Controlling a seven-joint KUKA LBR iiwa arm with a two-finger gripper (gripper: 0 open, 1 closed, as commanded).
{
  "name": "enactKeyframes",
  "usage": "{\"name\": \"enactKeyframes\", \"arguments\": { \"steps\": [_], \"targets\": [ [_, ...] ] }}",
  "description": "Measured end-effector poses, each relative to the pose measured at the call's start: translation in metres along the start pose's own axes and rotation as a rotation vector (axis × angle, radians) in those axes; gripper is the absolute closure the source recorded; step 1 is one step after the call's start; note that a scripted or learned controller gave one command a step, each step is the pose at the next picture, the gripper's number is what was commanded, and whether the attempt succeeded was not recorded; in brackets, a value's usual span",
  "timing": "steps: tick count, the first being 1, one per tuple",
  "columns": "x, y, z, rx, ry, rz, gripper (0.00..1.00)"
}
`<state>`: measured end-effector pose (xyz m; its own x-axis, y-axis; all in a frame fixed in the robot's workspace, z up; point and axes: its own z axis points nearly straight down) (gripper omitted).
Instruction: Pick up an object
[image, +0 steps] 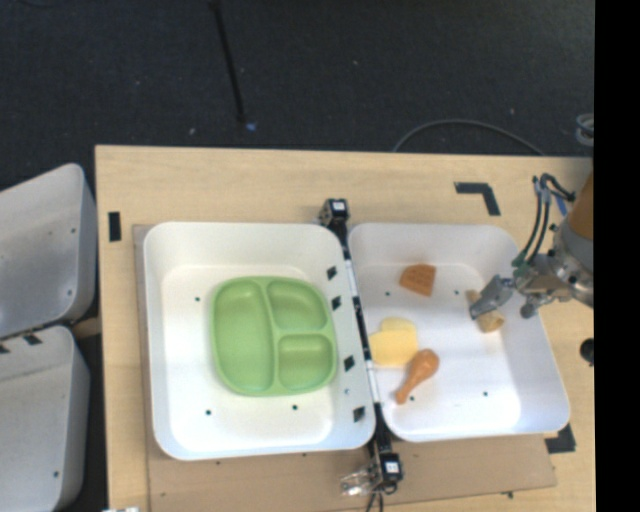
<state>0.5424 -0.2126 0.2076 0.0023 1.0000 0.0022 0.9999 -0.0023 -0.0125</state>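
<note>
Two shallow white bins sit side by side on the wooden bench (250, 180). The left bin (175, 400) holds a green divided plate (272, 335), lying flat near its middle. The right bin (530, 385) holds four small things: an orange wedge (419, 279) toward the far side, a pale yellow block (394, 343) by the left wall, a toy drumstick (417, 374) just beside and in front of that block, and a small tan piece (490, 321) toward the right. The claw (500, 297) reaches in from the right and hangs low over the right bin, directly above the tan piece and seemingly touching it. Whether its fingers are spread or closed cannot be told, and nothing is seen held between them. A black cable (460, 127) curves across the bench beyond the bins.
</note>
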Motion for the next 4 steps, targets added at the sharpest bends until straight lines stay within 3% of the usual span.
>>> {"name": "enactKeyframes", "arguments": {
  "steps": [1, 3, 4],
  "targets": [
    [0.0, 0.003, -0.008, -0.013, -0.003, -0.004, 0.0],
    [-0.012, 0.005, 0.092, -0.01, -0.003, -0.002, 0.0],
    [-0.013, 0.005, 0.107, -0.011, -0.004, 0.001, 0.0]
  ]
}}
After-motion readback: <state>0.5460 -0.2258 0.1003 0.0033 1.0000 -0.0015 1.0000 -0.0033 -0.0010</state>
